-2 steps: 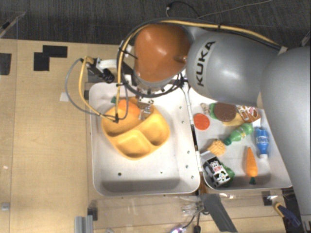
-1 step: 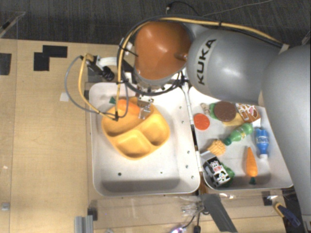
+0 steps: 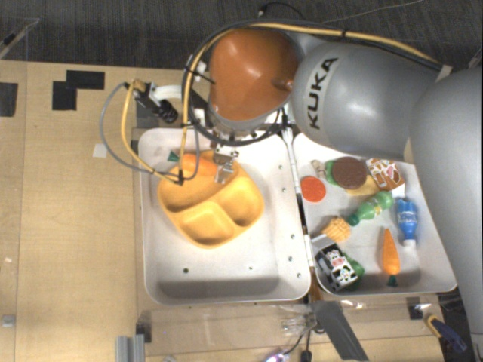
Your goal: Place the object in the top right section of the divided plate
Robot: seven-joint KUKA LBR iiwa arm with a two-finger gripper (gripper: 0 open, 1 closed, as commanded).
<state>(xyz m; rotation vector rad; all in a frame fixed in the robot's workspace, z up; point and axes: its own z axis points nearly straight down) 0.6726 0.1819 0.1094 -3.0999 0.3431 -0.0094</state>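
Note:
A yellow divided plate [image 3: 215,206] lies in the left white bin [image 3: 226,281]. At the plate's far edge sits an orange object [image 3: 196,164] with a green end [image 3: 173,157] pointing left; it looks like a toy carrot. It rests by the plate's upper section, partly hidden by cables. My gripper [image 3: 223,167] hangs straight down from the orange wrist band [image 3: 245,70], just right of the orange object and over the plate's far part. The wrist hides most of the gripper. Whether it touches the orange object cannot be told.
The right bin [image 3: 438,277] holds several toys: a red disc [image 3: 313,190], a brown round piece [image 3: 349,173], a green bottle [image 3: 371,207], a blue bottle [image 3: 406,221], a corn piece [image 3: 337,229], a carrot [image 3: 389,255] and a black-and-white carton [image 3: 337,268]. Yellow and grey cables [image 3: 124,138] loop left of the bin.

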